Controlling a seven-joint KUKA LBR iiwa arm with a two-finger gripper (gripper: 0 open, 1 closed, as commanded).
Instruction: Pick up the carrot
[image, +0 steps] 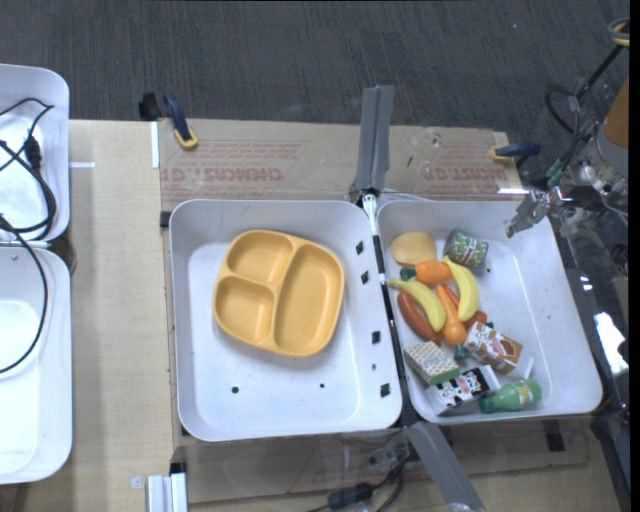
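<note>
A carrot (433, 271) is seen lying in the right bin (560, 330), toward its far left part, among a heap of toy food. A second orange piece, possibly another carrot (452, 318), is seen just nearer, running toward the near side. Two bananas (420, 300) are laid against these, one on the left and one (463, 287) on the right. A pale yellow rounded item (413, 248) is placed just beyond the carrot, and a small green packet (466, 249) to its right. Small cartons (431, 361) and a green bottle (511, 396) are gathered at the near end of the heap.

The gripper (530, 210) is held above the far right corner of the right bin, well apart from the carrot. Whether the jaws are released or clenched cannot be told; nothing is seen between them.

In the left bin (200, 350) a yellow divided plate (279, 292) is set. Both bins are carried by the table (110, 300).

The task is judged barely begun: the carrot is not yet reached, grasped or lifted.
</note>
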